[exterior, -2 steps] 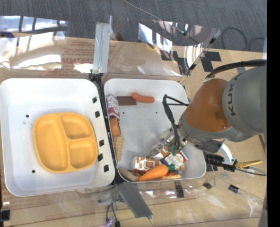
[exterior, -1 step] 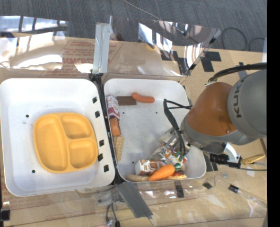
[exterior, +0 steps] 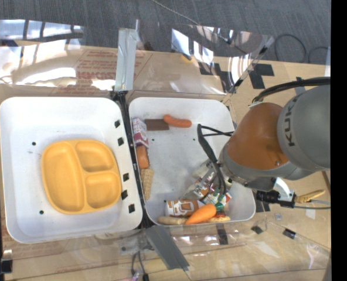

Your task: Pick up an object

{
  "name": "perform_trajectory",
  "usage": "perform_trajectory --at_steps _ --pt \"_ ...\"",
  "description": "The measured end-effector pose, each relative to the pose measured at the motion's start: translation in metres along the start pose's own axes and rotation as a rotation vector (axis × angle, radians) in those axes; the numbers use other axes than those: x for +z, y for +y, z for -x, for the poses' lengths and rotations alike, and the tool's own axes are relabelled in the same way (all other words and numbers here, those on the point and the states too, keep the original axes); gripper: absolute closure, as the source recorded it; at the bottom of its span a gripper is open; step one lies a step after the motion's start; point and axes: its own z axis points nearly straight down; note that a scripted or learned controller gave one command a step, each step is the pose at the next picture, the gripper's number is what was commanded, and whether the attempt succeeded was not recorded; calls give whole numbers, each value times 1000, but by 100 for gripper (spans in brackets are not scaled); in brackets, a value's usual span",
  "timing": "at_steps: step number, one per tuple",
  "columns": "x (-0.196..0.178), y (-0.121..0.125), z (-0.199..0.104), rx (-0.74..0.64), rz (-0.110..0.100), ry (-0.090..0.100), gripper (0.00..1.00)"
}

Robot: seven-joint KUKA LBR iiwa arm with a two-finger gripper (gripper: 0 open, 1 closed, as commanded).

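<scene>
The grey arm point(exterior: 291, 139) with its orange band reaches in from the right over the right bin point(exterior: 179, 107), and its gripper point(exterior: 211, 183) sits low in that bin's lower right part, among a cluster of small objects; whether the fingers are apart or together cannot be told, since the wrist hides them. Just below the gripper lies a toy carrot point(exterior: 201, 213), beside a small brown packet point(exterior: 182, 205) and a pale roll point(exterior: 172, 220) at the bin's lower wall. Near the upper wall lies a toy sausage point(exterior: 177, 121) next to a dark brown bar point(exterior: 156, 124). Along the left wall sit a printed packet point(exterior: 139, 132), an orange stick point(exterior: 142, 156) and a waffle cone point(exterior: 147, 181). The left bin point(exterior: 15, 122) carries a yellow divided tray point(exterior: 80, 175).
</scene>
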Motion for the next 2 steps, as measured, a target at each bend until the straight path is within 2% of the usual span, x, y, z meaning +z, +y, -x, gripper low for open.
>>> perform_trajectory --at_steps 1,2 --pt "-1 -26 22 -70 2 1 0" --pt "-11 -25 22 -76 2 2 100"
